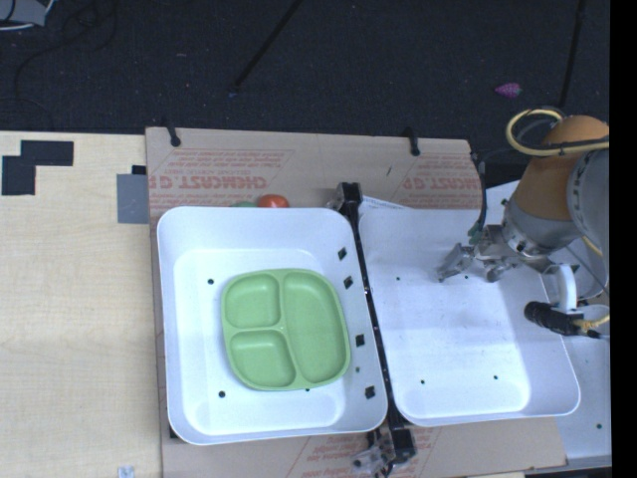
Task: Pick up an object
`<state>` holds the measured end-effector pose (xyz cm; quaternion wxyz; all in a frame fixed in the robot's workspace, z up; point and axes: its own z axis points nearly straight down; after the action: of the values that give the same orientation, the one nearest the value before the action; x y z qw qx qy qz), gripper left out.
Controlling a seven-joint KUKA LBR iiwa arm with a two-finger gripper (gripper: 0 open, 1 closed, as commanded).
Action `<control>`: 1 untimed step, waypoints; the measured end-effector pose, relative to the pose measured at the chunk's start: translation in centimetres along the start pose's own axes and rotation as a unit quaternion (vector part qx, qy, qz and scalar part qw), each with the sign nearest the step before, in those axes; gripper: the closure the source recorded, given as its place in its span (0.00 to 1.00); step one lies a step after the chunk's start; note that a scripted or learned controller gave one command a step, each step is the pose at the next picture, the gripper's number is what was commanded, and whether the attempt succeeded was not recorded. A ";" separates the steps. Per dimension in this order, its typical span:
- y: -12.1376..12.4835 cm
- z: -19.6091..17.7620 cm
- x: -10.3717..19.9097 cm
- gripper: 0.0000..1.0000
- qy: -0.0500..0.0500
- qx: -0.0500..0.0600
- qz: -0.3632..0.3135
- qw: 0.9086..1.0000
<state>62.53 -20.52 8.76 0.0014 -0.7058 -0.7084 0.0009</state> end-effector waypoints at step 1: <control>0.0 -1.1 0.0 1.00 0.000 0.000 -0.001 1.000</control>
<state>62.56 -20.52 9.83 0.0013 -0.7053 -0.7089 0.0009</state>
